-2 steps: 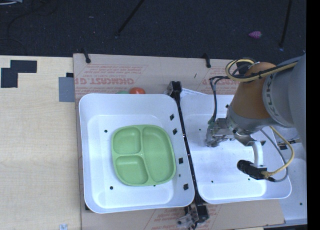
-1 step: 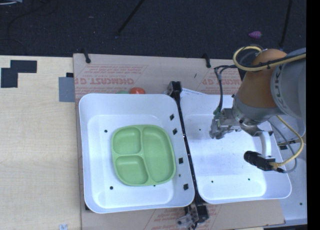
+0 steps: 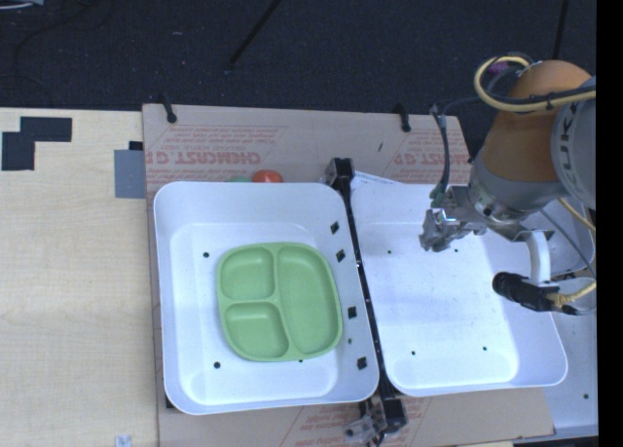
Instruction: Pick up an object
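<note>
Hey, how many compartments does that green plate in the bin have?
3. The green plate lies in the left bin: one small compartment at its upper left, one small at its lower left, one long down its right side.

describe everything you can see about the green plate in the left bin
The green plate is pale green, looks like matte plastic, with rounded corners and three compartments: two smaller on the left, one long on the right. It lies flat, right side up, slightly rotated, on the floor of the left bin, roughly central. Nothing else touches it.

Orange object half hidden behind left bin rim; hand too small, fingers unreadable.
</note>
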